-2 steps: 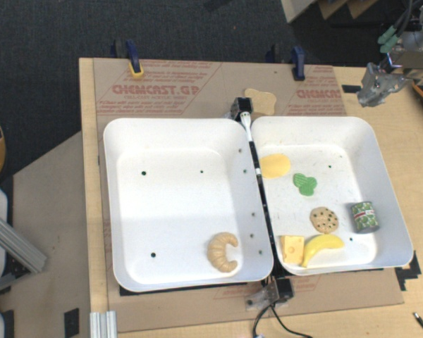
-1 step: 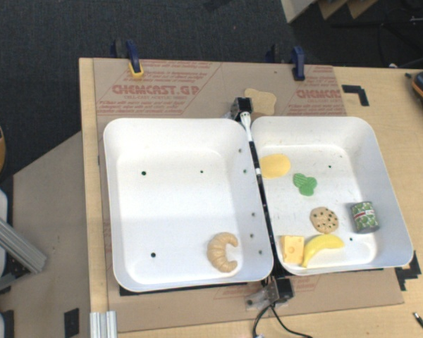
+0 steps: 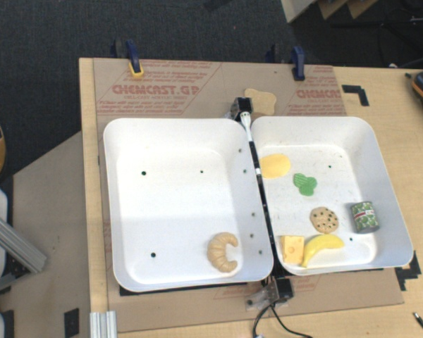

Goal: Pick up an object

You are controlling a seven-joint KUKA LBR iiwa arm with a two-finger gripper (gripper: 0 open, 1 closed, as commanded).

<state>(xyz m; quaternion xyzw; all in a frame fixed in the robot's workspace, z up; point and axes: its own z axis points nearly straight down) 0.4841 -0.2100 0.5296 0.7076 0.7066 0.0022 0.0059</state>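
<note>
The left bin [image 3: 127,146] holds a tan croissant [image 3: 223,251] near its front right corner. In the right bin [image 3: 366,136] lie a round yellow piece [image 3: 275,165], a small green piece [image 3: 305,184], a chocolate-chip cookie [image 3: 324,220], a green can [image 3: 364,217], a yellow cheese wedge [image 3: 292,249] and a banana [image 3: 322,248]. The cheese wedge and the banana touch at the bin's front edge.
Both bins rest on a brown board [image 3: 197,86] held by two blue and yellow clamps [image 3: 133,57] at the back. A tan flat shape [image 3: 261,101] lies on the board behind the bins. Cables [image 3: 275,308] run off the front edge.
</note>
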